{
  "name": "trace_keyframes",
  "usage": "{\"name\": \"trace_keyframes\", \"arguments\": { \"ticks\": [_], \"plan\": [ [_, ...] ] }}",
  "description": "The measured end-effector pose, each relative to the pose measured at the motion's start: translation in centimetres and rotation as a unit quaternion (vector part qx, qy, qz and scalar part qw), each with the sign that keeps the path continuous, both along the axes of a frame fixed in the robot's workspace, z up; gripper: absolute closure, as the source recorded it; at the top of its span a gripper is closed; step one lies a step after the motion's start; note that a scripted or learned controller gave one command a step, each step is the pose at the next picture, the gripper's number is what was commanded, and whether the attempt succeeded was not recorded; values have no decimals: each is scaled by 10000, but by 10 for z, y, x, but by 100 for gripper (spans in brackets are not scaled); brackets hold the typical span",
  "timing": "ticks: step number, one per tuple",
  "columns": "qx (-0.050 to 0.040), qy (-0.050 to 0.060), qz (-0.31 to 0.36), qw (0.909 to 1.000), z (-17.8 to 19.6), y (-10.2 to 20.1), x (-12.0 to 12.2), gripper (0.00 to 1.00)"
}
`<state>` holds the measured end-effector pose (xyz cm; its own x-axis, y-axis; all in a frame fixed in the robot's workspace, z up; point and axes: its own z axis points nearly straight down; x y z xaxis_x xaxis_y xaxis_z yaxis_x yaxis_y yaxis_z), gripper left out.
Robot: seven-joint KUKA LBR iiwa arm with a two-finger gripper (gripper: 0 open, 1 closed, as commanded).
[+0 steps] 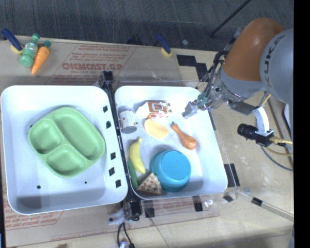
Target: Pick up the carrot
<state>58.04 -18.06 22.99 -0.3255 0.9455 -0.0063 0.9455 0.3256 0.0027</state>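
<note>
An orange carrot (40,59) lies on the cardboard at the far left, outside both bins, beside a green toy (28,53). In the right bin (212,138) an orange-brown piece with a thin neck (184,137), shaped like a drumstick, lies right of centre. My gripper (190,110) hangs over the upper right part of that bin, a little above and right of this piece, with nothing visibly in it. The grey arm with its orange band (253,43) reaches in from the right.
The right bin also holds a small grey can (126,119), a printed white box (157,108), a yellow disc (156,129), a banana (137,156), a blue bowl (171,168) and a pizza slice (151,184). A green divided plate (67,140) sits in the left bin (15,112).
</note>
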Motion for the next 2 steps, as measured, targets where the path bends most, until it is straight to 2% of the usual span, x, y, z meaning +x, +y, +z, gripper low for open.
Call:
{"name": "trace_keyframes", "arguments": {
  "ticks": [1,2],
  "plan": [
    [15,46,0,10000,-5,1,-2,0],
    [38,80,-999,9950,-98,66,-39,0]
  ]
}}
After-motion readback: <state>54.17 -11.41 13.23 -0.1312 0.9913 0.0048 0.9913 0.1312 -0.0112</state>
